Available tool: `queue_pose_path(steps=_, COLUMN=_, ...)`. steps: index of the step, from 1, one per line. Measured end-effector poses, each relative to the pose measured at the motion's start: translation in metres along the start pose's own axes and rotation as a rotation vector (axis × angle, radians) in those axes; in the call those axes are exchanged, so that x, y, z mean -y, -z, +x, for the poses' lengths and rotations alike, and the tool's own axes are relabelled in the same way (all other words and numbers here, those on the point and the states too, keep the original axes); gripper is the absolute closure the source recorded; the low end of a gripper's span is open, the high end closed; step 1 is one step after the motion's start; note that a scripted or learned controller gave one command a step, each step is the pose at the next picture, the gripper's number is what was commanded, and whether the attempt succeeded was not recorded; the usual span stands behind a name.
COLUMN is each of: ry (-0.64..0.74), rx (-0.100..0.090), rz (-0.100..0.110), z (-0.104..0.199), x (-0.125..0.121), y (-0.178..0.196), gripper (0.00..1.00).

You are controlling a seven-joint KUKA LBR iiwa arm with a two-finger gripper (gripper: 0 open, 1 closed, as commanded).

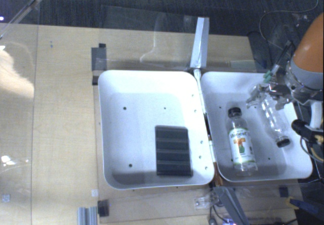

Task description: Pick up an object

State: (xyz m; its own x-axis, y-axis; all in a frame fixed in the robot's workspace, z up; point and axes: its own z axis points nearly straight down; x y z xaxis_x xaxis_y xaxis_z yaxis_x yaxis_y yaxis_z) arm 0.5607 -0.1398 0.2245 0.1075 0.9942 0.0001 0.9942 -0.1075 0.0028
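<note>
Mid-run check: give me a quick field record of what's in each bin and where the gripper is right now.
left bin: one black ribbed block, lying flat near the front wall
right bin: clear bottle with black cap and green-orange label, lying down, cap toward the back; a second clear item with a dark end to its right
gripper: over the back right part of the right bin, above the second clear item
grip state: cannot tell
held object: none visible
</note>
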Motion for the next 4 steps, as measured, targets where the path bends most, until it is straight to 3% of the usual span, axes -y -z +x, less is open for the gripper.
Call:
queue_pose_path(steps=1, ry=0.149, rx=0.000, rz=-0.008, z=-0.001, x=0.002, y=-0.135, gripper=0.00)
queue_pose_path(steps=3, ry=0.412, rx=0.017, rz=-0.065, z=-0.006, x=0.028, y=-0.124, gripper=0.00)
queue_pose_path(steps=4, ry=0.495, rx=0.000, rz=-0.005, z=-0.015, x=-0.002, y=-0.130, gripper=0.00)
